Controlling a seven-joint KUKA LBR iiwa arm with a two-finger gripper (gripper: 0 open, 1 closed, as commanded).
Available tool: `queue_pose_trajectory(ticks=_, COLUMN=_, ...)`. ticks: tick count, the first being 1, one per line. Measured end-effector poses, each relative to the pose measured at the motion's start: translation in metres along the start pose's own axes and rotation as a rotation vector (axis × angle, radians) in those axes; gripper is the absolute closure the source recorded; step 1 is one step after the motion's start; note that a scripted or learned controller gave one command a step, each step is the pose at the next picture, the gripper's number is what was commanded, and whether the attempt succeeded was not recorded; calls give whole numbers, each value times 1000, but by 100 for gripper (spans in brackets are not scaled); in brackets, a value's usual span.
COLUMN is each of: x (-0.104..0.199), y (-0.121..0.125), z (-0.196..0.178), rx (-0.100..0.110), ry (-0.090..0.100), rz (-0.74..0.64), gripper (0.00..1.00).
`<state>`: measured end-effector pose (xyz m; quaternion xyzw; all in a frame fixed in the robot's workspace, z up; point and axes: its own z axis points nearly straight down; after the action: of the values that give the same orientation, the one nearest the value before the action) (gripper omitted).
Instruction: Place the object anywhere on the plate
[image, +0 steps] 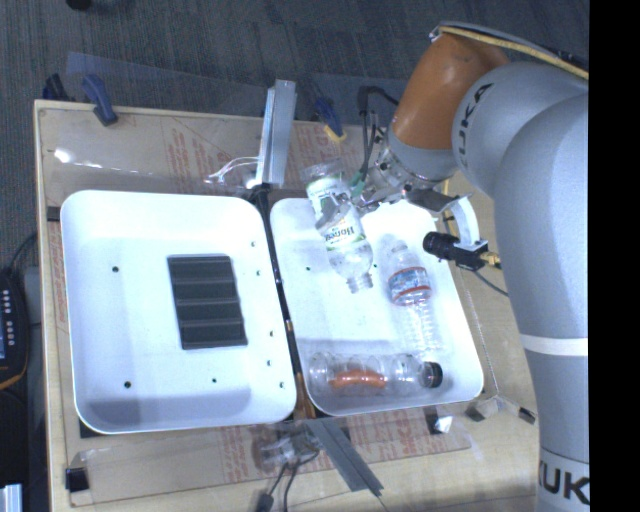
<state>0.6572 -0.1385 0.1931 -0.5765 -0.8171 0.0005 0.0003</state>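
1. A clear bottle (340, 232) hangs tilted over the far part of the right bin (468, 345), cap pointing near.
2. The gripper (362, 190) sits at its far end; whether it pinches the bottle cannot be told.
3. The dark ridged plate (207, 301) lies in the left bin (100, 230), well to the bottle's left.
4. Two more bottles (412, 300) lie in the right bin.

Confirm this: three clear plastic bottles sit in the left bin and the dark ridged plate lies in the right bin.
Wrong: the bins are swapped. The camera view shows the three clear bottles in the right bin and the dark ridged plate in the left bin.
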Motion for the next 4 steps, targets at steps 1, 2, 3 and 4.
queue_pose_trajectory(ticks=1, x=96, y=-16, z=-81, rx=-1, ry=-1, rz=-201, gripper=100)
queue_pose_trajectory(ticks=2, x=97, y=-19, z=-98, rx=-1, ry=-2, rz=-111, gripper=100)
queue_pose_trajectory(ticks=3, x=141, y=-20, z=-96, rx=2, ry=1, rz=-239, gripper=100)
queue_pose_trajectory(ticks=4, x=212, y=-32, z=-130, rx=-1, ry=-1, rz=-274, gripper=100)
